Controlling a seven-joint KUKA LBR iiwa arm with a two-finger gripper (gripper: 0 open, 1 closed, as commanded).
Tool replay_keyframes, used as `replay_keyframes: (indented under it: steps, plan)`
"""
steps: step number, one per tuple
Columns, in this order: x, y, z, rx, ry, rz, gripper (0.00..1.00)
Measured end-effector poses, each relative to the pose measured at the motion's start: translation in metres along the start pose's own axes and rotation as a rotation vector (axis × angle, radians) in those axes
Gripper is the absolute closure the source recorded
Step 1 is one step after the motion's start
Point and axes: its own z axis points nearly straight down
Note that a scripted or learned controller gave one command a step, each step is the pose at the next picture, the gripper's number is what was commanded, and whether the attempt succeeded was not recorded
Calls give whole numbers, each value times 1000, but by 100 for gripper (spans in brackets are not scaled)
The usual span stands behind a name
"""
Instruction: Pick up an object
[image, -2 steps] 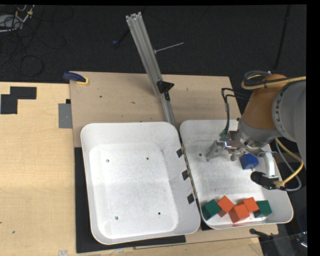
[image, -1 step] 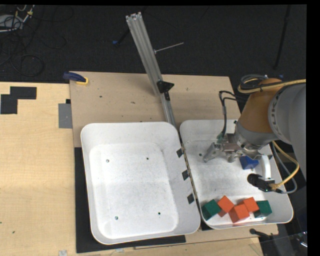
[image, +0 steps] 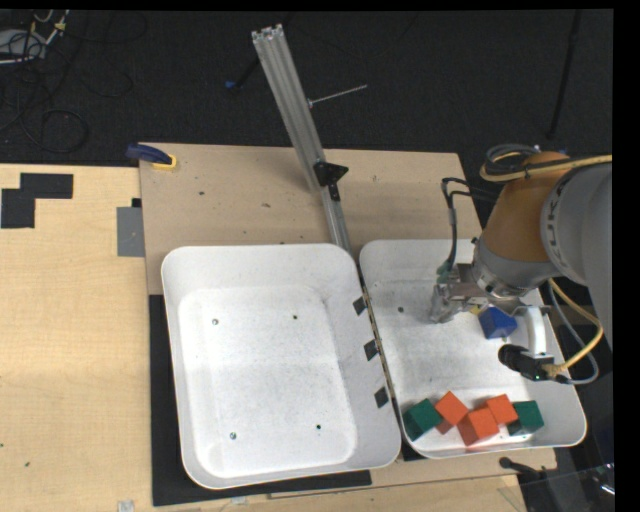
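Observation:
My gripper (image: 446, 305) reaches from the right into the right bin (image: 420, 262), its fingers low over the bin floor near the middle. A blue block (image: 495, 322) lies just right of the fingers, partly under the wrist. Along the bin's near edge sit a green block (image: 422, 416), an orange block (image: 452, 407), two more orange blocks (image: 484, 420) and another green block (image: 527, 414). I see nothing between the fingers.
The left bin (image: 262, 360) lies beside the right one, with black clips along the shared rim. A metal rail (image: 298, 120) slants up behind the bins. Cables hang by the arm at the right.

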Motion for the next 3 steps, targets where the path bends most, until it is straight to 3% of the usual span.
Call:
replay_keyframes:
  steps: [2,3]
  plan:
    - [-6,-5,-114,-7,-3,-7,100]
    - [40,-16,-123,0,1,-11,100]
